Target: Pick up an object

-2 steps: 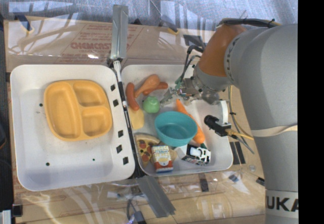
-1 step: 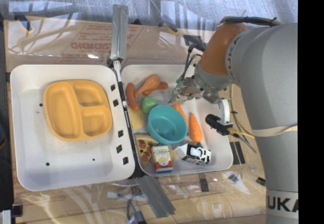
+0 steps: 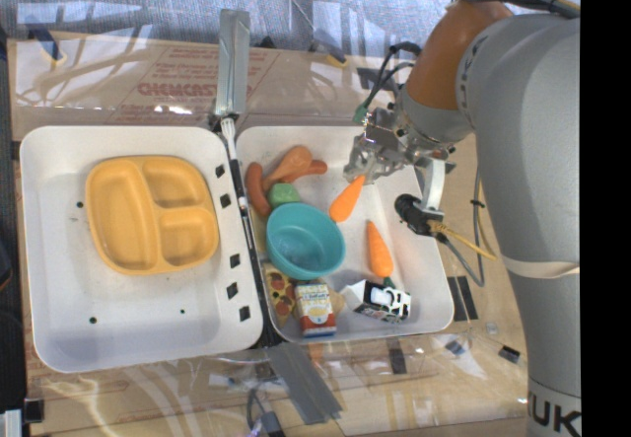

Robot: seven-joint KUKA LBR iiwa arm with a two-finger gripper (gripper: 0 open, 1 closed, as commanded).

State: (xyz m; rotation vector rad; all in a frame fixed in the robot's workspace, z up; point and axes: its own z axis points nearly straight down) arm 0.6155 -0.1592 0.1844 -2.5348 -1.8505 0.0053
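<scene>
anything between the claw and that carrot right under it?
Nothing visible. The claw sits just above the upper carrot's top end. The teal bowl lies beside the carrot, not over it.

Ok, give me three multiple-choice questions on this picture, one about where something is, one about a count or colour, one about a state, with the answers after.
1. Where is the yellow tray?
A. in the left bin
B. in the right bin
C. on the bench outside the bins

2. How many carrots lie in the right bin?
A. none
B. two
C. five

3. How does the teal bowl sit?
A. upside down
B. open side up
C. stacked on the tray

Answers:
1. A, the tray lies flat in the left bin.
2. B, one carrot lies just under the gripper and another carrot lies nearer the bin's right wall.
3. B, its hollow inside faces the camera.
</scene>
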